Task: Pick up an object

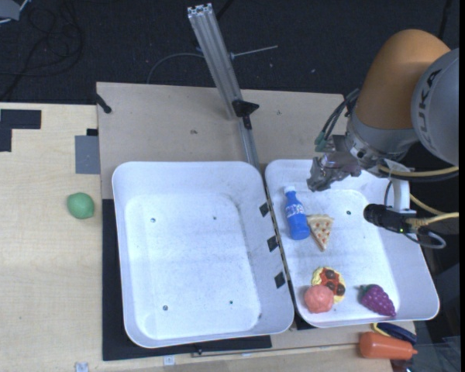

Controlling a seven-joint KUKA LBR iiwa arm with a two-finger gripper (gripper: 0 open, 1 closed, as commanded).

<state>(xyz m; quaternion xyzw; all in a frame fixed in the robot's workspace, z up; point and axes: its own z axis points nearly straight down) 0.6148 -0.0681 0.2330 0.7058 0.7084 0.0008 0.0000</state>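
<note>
**Small toys wait in the right bin**

The small blue plastic bottle [295,215] lies in the right white bin [418,281], just beside a toy pizza wedge [321,231]. It looks light, stiff and smooth, so it is best pinched across its narrow body. The hand [326,173] hovers near the bin's far edge; whether it is spread, I cannot tell, as it is dark and blurred.

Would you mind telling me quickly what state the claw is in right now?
Claw: cannot be told; it hangs over the far end of the right bin, near the blue bottle, with nothing visibly held.
</note>
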